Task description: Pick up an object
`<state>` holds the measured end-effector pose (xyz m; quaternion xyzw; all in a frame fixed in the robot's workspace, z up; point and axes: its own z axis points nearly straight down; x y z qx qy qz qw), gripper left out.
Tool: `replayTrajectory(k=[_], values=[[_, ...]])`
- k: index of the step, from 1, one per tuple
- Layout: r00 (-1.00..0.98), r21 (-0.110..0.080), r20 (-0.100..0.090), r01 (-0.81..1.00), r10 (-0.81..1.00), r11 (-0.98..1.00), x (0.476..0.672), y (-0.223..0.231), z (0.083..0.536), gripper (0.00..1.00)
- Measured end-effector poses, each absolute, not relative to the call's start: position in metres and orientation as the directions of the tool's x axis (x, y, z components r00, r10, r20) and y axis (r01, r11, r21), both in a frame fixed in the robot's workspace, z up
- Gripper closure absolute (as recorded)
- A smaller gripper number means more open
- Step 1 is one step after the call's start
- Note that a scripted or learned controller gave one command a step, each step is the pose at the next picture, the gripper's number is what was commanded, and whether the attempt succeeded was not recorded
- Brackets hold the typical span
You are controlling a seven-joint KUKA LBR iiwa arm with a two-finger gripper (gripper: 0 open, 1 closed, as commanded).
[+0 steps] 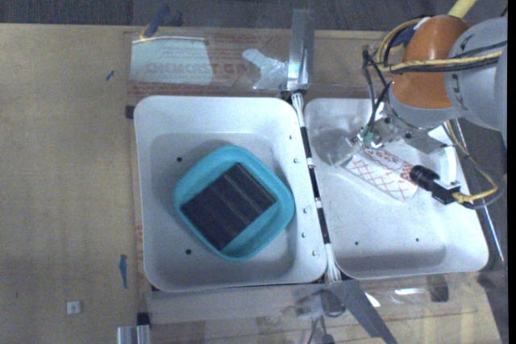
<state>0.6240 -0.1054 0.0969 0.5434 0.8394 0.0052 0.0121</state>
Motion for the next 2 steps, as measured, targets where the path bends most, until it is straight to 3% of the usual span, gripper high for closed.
replayTrajectory(k=[1, 2], values=[[-0.428, 0.020, -0.017, 0.903, 0.904, 0.428, 0.625, -0.104, 0.097, 0.00], [-0.369, 0.017, -0.010, 0.929, 0.929, 0.369, 0.644, -0.104, 0.095, 0.00]])
